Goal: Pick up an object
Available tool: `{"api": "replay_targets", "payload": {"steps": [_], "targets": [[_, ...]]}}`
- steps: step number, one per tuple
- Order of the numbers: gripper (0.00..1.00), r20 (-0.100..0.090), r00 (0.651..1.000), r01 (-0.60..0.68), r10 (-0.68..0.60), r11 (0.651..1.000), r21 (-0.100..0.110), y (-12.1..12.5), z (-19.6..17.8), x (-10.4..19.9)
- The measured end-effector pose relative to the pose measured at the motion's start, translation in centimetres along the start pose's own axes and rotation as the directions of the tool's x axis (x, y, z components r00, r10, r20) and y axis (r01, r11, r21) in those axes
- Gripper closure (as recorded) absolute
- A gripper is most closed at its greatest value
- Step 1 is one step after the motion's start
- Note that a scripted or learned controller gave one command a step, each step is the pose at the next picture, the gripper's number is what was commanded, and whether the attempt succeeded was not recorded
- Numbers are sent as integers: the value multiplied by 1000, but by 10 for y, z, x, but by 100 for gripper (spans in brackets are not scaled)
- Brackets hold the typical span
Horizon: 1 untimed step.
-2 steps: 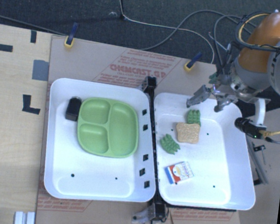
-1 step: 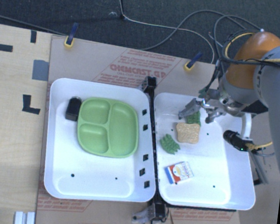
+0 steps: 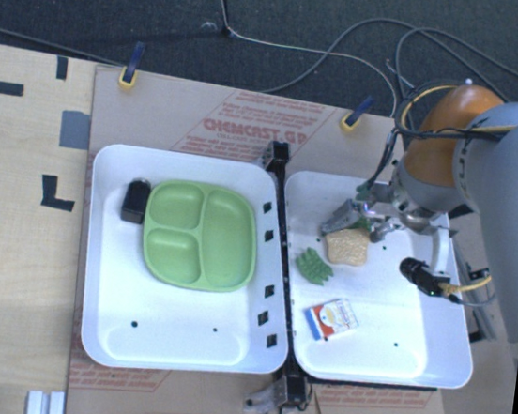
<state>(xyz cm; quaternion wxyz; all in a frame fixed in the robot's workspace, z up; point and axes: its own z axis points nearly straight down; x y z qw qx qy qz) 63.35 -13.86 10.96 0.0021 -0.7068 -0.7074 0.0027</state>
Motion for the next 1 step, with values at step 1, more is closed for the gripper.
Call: {"api": "replay_targets", "payload": {"steps": [1], "targets": [[0,1,1000,1,-1,1000,-6,0,25,1]]}}
